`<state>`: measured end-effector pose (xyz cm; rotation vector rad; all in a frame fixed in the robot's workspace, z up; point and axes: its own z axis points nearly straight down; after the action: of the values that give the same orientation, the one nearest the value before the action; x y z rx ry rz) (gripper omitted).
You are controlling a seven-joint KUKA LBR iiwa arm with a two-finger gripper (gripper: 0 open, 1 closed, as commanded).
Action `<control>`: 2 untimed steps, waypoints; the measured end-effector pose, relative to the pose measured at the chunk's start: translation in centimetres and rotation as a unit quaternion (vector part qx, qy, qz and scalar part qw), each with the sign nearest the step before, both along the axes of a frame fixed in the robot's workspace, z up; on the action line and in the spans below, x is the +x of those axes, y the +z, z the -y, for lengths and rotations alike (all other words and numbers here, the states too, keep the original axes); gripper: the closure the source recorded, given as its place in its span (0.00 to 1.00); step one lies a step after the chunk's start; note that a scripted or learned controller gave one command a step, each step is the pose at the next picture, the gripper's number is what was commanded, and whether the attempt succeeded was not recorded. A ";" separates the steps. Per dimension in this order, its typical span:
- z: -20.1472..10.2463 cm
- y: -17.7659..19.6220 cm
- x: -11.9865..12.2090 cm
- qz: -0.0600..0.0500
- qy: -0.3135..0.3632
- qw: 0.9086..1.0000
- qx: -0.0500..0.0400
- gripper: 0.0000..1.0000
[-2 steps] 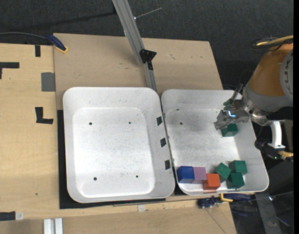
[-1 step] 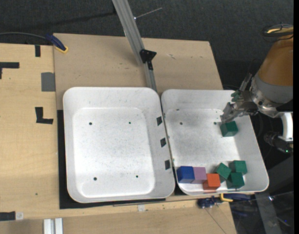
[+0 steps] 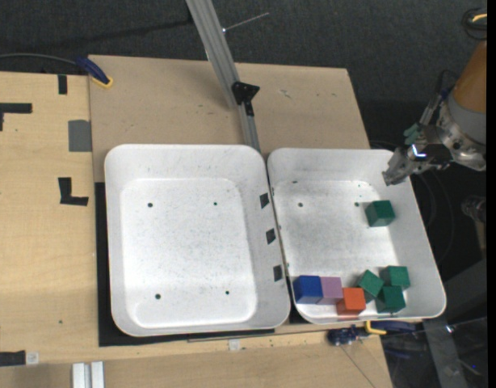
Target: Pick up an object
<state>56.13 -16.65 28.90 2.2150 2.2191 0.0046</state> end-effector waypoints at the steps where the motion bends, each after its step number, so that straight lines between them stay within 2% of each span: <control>1: -5.5 0.1 -0.3 -0.003 0.002 1.000 0.002 1.00; 2: -10.8 0.0 -0.9 -0.004 0.002 1.000 0.002 1.00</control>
<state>55.23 -5.88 28.90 2.2157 2.2296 0.0002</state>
